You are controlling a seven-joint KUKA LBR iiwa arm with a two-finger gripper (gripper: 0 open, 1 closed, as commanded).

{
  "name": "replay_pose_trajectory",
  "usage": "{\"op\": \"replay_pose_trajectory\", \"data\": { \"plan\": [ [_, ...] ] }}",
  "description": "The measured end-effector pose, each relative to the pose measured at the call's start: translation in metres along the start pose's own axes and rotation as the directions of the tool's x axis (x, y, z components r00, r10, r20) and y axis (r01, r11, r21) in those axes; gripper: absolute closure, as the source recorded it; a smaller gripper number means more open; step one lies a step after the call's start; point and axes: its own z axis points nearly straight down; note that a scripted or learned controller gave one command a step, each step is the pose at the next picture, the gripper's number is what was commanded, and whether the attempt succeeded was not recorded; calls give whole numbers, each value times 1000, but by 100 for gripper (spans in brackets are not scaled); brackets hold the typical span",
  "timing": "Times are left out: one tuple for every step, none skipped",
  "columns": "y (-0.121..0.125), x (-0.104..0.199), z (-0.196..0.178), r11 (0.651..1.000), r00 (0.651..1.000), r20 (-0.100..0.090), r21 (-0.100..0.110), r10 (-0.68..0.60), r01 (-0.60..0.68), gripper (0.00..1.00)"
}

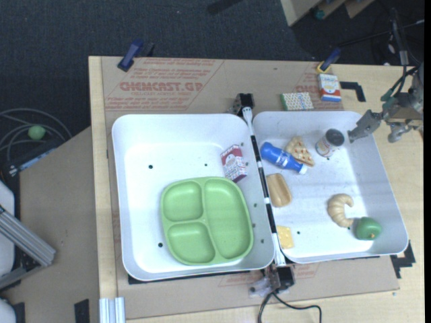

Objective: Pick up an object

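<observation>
Gripper (369, 123), state undeterminable, at right bin's (394, 200) one o'clock rim: best descend squarely over nearby can (331, 140), avoiding the waffle (300, 151).

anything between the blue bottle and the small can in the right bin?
Yes: a waffle-like pastry lies between the blue bottle and the small can, in the camera view.

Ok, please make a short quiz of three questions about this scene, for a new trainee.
1. True or false: the green divided plate lies in the left bin.
2. Which item lies nearest the green apple? A) blue bottle B) croissant C) red and white carton
3. Fill in: the gripper is over the right bin's ____ edge.

Key: 1 true; 2 B; 3 far right.
</observation>
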Motion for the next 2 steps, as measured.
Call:
{"op": "replay_pose_trajectory", "data": {
  "plan": [
    [78,-21,139,1000,1000,0,-7,-3,3,0],
    [50,-18,170,1000,1000,-11,-2,-6,6,0]
  ]
}}
